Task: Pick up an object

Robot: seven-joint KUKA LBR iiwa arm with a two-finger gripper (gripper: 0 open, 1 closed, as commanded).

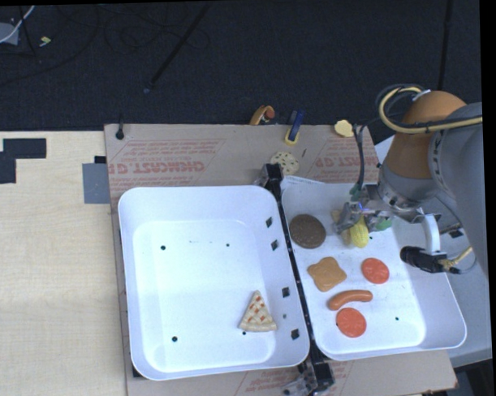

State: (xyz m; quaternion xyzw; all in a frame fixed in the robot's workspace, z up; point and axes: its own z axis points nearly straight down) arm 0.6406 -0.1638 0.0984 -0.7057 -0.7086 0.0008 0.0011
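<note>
My gripper (356, 222) hangs low over the back of the right bin (443, 328), right at a small yellow object (360, 235) that touches its tip. To its left lies a brown round patty (308, 230). Closer to the front lie an orange toast-shaped piece (327, 273), a red slice (376, 270), a sausage (350, 297) and a second red slice (351, 322). A waffle-patterned wedge (257, 313) rests at the front right of the left bin (140, 237).
Behind the bins, on the cardboard, lie a cookie (284, 162), a blue clip (293, 126), an orange ring (262, 115) and a yellow bit (343, 128). The grey arm (442, 170) with its black cable fitting (429, 260) overhangs the right bin's right side.
</note>
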